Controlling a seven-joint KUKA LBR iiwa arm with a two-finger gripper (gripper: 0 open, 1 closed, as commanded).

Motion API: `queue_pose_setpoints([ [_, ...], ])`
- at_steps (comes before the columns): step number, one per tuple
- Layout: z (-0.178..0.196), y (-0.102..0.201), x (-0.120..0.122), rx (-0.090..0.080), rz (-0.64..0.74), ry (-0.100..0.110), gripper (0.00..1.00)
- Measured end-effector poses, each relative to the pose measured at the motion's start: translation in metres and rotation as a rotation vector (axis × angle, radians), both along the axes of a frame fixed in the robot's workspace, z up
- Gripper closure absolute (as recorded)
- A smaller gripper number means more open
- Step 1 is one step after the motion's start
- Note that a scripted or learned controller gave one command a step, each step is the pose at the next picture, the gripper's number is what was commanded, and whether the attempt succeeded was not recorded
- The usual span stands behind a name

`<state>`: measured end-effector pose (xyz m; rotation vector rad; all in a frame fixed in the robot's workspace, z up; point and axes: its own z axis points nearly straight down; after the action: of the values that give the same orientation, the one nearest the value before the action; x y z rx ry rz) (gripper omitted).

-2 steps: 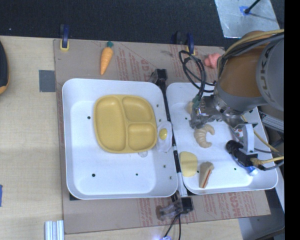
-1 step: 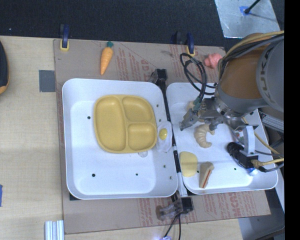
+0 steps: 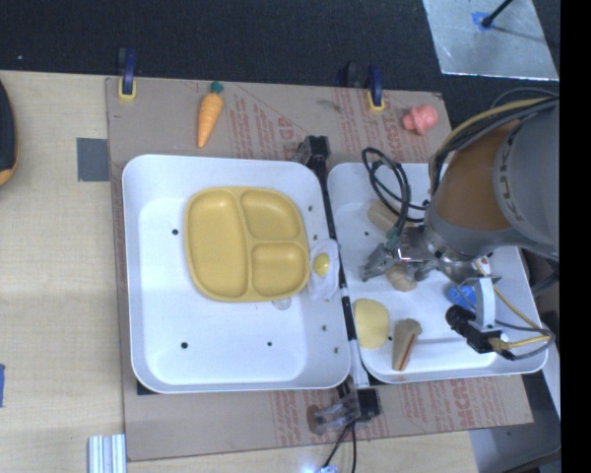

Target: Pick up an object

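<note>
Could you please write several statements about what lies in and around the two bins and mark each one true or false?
1. The yellow divided plate lies in the left bin. True.
2. The toy carrot lies inside the right bin. False: it lies on the cardboard beyond the left bin.
3. The ice cream cone lies in the right bin. True.
4. The pink toy sits on the yellow plate. False: it lies on the cardboard outside the bins.
5. The gripper is over the left bin. False: it is over the right bin.
</note>
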<state>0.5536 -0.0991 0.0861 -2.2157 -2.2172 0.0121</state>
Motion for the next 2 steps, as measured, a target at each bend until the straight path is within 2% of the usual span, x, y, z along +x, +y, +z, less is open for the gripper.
queue_pose_setpoints([
  [1,0.007,-0.038,0.054,-0.002,0.004,-0.014,0.00],
  [2,0.017,-0.037,0.052,0.000,0.009,-0.007,1.00],
])
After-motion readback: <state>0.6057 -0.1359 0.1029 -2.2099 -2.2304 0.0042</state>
